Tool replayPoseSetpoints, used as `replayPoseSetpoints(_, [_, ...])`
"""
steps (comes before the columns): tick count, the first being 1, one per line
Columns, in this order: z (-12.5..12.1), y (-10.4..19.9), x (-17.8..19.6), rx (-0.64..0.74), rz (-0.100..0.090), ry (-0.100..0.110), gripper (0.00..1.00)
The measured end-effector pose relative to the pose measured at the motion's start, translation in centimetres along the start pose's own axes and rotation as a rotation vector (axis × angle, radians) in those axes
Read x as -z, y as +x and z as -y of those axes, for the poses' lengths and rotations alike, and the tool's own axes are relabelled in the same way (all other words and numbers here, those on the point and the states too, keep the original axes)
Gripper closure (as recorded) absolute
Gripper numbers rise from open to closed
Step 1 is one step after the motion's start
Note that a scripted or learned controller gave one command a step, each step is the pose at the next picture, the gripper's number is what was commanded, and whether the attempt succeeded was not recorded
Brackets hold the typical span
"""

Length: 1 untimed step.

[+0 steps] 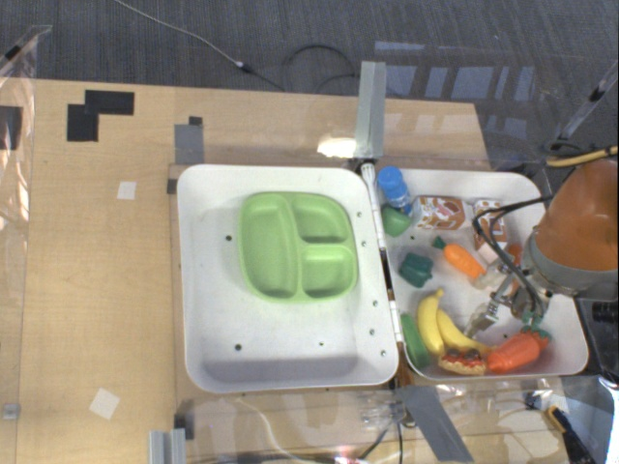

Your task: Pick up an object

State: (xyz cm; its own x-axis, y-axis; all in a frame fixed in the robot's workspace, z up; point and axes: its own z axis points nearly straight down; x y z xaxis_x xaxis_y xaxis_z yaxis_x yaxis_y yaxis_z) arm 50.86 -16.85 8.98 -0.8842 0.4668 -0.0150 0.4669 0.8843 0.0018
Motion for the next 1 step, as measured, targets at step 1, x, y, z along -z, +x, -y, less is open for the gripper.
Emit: replayPoseSetpoints(1, [-10.74, -4.42, -0.18, -0.072, -0.003, -0.006, 0.0])
